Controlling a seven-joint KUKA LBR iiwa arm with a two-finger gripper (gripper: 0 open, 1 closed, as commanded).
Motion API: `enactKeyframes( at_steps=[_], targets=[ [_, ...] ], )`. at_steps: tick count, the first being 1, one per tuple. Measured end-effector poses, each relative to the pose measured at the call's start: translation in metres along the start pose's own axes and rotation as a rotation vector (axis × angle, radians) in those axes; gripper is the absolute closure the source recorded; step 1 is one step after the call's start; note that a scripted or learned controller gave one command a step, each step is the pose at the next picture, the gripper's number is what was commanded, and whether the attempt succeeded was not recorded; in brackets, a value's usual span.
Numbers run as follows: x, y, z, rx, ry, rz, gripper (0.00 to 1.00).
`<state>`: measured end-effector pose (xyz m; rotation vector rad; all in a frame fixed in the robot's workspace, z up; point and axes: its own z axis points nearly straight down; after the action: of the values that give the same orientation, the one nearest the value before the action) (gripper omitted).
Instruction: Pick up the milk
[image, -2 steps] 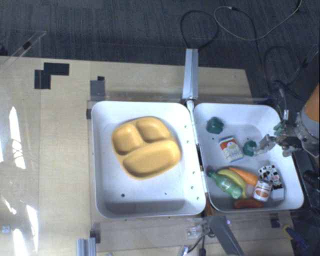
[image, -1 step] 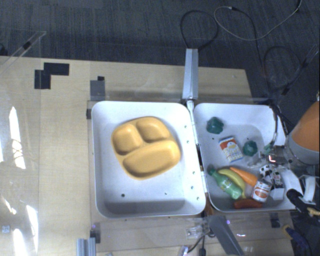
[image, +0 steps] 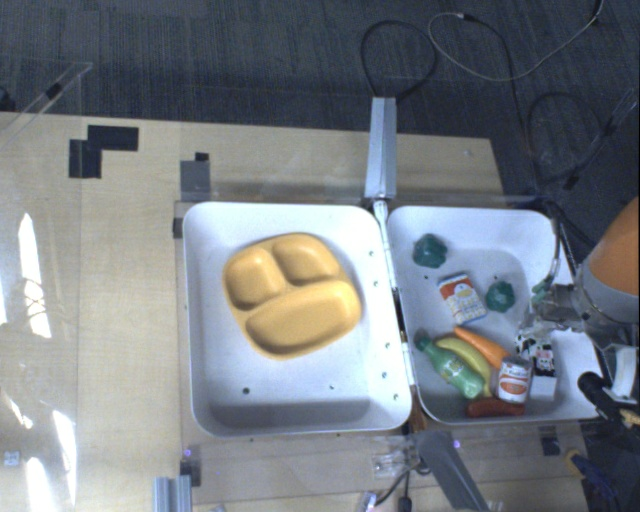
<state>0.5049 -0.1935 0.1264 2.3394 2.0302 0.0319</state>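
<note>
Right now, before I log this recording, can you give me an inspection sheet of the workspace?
Surface: pale wooden bench bearing left white bin and right white bin.
Job's things: small black-and-white carton, likely the milk, resting near the right bin's right wall.
Clutter: yellow three-compartment tray in the left bin; white-and-orange carton, orange carrot, yellow banana, green bottle, red-labelled can in the right bin.
Grippers: grey gripper just beyond the black-and-white carton.
Cables: black cables looped on the dark floor.
Surroundings: black tape marks on the bench.

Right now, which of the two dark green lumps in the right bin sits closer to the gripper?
The green lump on the right, just right of the small carton, is closer to the gripper. The other green lump sits farther left, toward the bin's back.
</note>
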Motion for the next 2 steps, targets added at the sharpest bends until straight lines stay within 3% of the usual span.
enactKeyframes(
  at_steps=[1, 2],
  targets=[
    [0.0, -0.001, 0.001, 0.003, 0.001, 0.0, 0.0],
    [-0.008, -0.002, 0.019, -0.007, 0.003, -0.037, 0.0]
  ],
)
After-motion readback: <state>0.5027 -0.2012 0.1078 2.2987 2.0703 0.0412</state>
